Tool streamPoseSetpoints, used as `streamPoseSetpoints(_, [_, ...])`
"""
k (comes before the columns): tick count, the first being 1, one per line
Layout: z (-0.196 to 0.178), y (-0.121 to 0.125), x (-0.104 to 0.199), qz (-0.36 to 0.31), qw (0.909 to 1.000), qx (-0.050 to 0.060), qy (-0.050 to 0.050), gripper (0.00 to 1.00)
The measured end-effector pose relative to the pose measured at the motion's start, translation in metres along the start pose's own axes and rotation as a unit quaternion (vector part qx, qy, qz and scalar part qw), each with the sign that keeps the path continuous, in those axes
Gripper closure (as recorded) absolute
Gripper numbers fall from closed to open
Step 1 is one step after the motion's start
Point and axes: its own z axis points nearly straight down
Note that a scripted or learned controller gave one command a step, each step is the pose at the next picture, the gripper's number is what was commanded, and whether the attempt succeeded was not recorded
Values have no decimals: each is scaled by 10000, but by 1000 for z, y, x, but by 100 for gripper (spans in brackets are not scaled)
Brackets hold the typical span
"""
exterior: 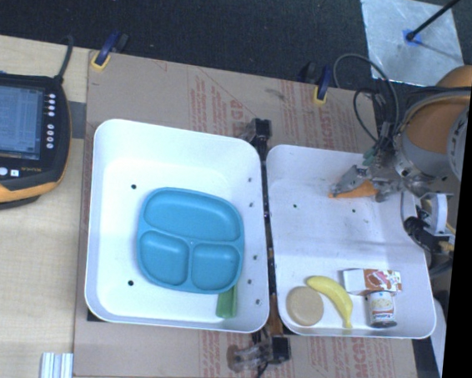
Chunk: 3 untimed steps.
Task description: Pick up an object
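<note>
In the right bin (315, 234), an orange carrot-like piece (349, 191) lies near the far wall. My gripper (369, 180) is directly over its right end, low in the bin's far right corner. Whether it touches the piece is unclear from this angle. Along the bin's near wall lie a yellow banana (335, 297), a round tan bun (304, 307), a small can (382, 309) and a white and red packet (373, 281). The left bin (119, 180) holds a blue divided plate (190, 240) with a green item (226, 303) at its near right corner.
The grey arm with its orange band (431, 129) and cables enters over the right bin's far right corner. A control pendant (11, 139) rests on the bench left of the bins. The ridge between the bins (261, 229) runs front to back.
</note>
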Motion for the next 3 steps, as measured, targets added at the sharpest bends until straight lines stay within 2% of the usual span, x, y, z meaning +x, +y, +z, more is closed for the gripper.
streamPoseSetpoints(1, [-115,0,-7,6,10000,-8,-13,0])
streamPoseSetpoints(2, [-103,-1,2,-5,10000,18,-7,0])
streamPoseSetpoints(3, [3,-9,-4,-9,10000,33,-8,0])
